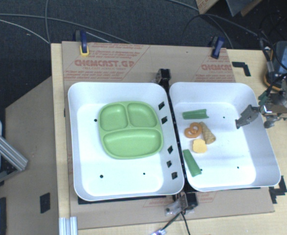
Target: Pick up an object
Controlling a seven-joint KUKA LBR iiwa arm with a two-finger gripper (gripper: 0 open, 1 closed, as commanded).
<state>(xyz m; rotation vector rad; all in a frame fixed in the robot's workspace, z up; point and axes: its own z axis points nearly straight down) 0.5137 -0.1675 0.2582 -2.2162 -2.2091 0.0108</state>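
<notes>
Several small food pieces lie on the left side of the right bin (260, 173): a green stick (195, 114), an orange ring (193, 130), a tan piece (209, 134), a yellow chunk (199, 146) and a second green stick (192, 162) by the bin's left wall. My gripper (256, 120) hangs over the right bin's right side, well to the right of the food pieces. It looks open, one dark finger (244, 118) points left, and nothing sits between the fingers.
A green divided plate (131, 129) lies in the left bin (84, 170). Black clips line the wall between the bins. Blue clamps (84, 42) hold the cardboard at the back. Cables run across the dark floor behind.
</notes>
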